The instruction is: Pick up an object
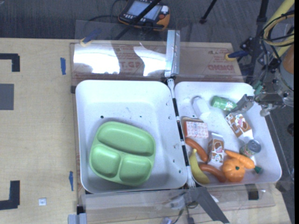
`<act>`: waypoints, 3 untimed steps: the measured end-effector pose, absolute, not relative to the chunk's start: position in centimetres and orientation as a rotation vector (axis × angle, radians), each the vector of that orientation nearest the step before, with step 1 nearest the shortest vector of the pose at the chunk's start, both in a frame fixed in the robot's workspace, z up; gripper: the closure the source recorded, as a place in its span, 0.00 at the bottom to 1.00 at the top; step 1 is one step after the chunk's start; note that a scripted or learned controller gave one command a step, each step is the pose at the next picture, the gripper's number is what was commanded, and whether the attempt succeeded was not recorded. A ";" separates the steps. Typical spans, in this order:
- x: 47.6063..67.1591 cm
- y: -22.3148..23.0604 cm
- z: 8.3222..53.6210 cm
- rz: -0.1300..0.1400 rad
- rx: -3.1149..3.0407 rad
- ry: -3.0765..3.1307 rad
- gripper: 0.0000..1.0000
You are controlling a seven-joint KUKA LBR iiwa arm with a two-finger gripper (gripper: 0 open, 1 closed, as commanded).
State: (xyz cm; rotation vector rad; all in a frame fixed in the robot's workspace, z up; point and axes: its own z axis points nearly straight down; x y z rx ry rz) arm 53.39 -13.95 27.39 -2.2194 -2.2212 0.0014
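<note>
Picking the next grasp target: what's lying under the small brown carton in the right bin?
The small brown carton lies across a red sausage-like piece, which shows at both its sides, with the banana just beside it. Whatever sits directly beneath the carton is covered.

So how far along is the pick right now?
Nothing looks picked yet. The gripper sits at the right bin's far right edge, near the green can, with nothing visibly held. The green tray lies in the left bin. Grasping and lifting remain.
</note>
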 end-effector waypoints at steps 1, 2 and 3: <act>56.2 -19.4 14.6 0.000 -2.142 -2.298 0.00; 60.6 -19.4 8.6 -0.003 -2.109 -2.334 0.00; 61.9 -21.4 11.4 -0.012 -2.057 -2.370 0.00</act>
